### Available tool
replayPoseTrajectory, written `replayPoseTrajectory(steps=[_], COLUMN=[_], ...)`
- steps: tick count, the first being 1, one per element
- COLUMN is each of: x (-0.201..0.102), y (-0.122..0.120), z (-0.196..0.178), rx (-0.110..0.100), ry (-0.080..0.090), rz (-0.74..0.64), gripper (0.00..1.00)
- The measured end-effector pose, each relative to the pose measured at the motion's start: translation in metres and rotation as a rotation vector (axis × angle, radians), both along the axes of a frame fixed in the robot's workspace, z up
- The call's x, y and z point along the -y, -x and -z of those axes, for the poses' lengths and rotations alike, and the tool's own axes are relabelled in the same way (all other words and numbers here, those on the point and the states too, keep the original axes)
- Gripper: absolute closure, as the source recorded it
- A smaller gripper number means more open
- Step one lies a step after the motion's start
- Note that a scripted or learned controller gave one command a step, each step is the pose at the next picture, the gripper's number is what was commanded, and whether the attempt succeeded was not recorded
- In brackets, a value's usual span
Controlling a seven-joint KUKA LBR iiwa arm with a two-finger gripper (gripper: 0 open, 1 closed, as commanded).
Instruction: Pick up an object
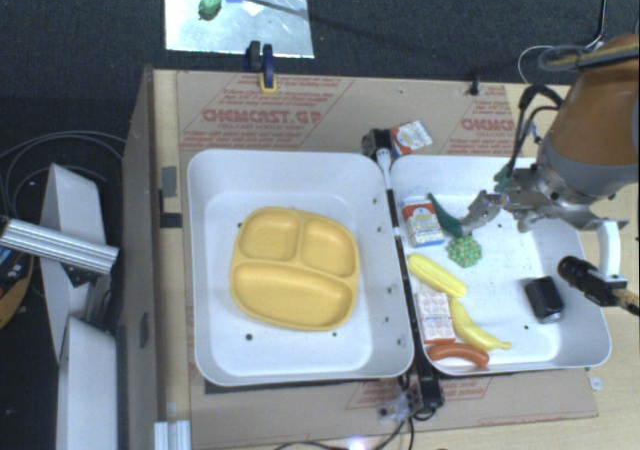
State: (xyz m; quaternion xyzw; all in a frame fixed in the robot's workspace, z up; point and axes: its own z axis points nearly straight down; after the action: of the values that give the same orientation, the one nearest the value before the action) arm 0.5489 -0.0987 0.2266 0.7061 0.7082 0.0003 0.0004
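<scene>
Right bin (590,333) | banana (478,330) long axis runs upper-left to lower-right (tip lower-right) | pincer (484,208) state: cannot tell

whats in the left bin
A yellow divided plate lies in the left bin, its three sections bare. Whatever is under the plate is covered.

Red print on the cardboard sheet (300,108) under the bins reads roughly "CHEMCAST GP", repeated; the small packets' labels are illegible.
</scene>
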Motion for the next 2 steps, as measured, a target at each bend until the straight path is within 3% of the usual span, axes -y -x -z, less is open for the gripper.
replayPoseTrajectory(steps=[1,2], x=[0.016,0.008], y=[-0.006,-0.046], z=[0.142,0.142], rx=[0.001,0.001], ry=[0.001,0.0], rz=[0.001,0.0], gripper=[0.0,0.0])
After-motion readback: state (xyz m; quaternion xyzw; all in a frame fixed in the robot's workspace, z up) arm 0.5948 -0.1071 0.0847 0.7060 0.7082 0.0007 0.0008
